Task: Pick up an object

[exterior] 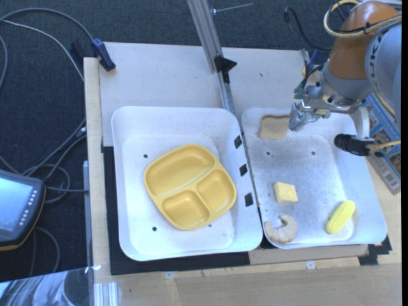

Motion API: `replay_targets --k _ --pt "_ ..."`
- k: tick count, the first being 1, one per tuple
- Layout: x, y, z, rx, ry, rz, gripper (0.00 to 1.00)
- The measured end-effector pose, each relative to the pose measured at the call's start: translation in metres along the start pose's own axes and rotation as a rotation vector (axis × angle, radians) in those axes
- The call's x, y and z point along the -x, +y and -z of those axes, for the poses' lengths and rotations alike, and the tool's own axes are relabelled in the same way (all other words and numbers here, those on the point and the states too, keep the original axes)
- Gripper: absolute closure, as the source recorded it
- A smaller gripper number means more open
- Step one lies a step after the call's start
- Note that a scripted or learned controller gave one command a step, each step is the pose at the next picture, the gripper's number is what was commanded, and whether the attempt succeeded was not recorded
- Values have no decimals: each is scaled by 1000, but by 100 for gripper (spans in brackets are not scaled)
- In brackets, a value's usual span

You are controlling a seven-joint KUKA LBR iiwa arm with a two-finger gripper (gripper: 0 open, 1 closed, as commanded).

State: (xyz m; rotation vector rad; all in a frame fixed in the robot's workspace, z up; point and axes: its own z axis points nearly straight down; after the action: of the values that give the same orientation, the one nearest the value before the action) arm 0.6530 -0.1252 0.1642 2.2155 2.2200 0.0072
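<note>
The arm (366, 40) reaches in from the right, and its pincer (298, 118) hangs low over the far corner of the right bin (319, 171). Right beside it, just to its left, lies a tan slice of bread (273, 128), tucked against the bin's back rim. That looks like the target. Whether the tips are touching the bread or only just beside it is hard to call from up here. How the pincer stands, wide or narrow, I cannot tell; nothing is seen held in it.

Elsewhere in the right bin, a yellow block of cheese (285, 192) sits near the middle, a curled shrimp (282, 229) rests at the near rim, and a yellow corn cob (340, 216) lies toward the near right corner, all well apart from the pincer. The left bin (127, 139) carries a yellow divided plate (190, 186). Both bins sit on the pale surface (159, 75).

By my reading, this is the approach, or the very start of the grasp: the pick is not yet made. The next move calls for care. The pincer seems off to the bread's right edge, so it likely needs to shift left to centre over the slice, then close and lift straight up. The slice is flat and close to the rim, so a slip or a clip of the bin wall is a real risk.
</note>
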Motion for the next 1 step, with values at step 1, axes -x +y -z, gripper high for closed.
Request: replay_targets --k 1 --pt "1 0 45 0 -1 -1 100"
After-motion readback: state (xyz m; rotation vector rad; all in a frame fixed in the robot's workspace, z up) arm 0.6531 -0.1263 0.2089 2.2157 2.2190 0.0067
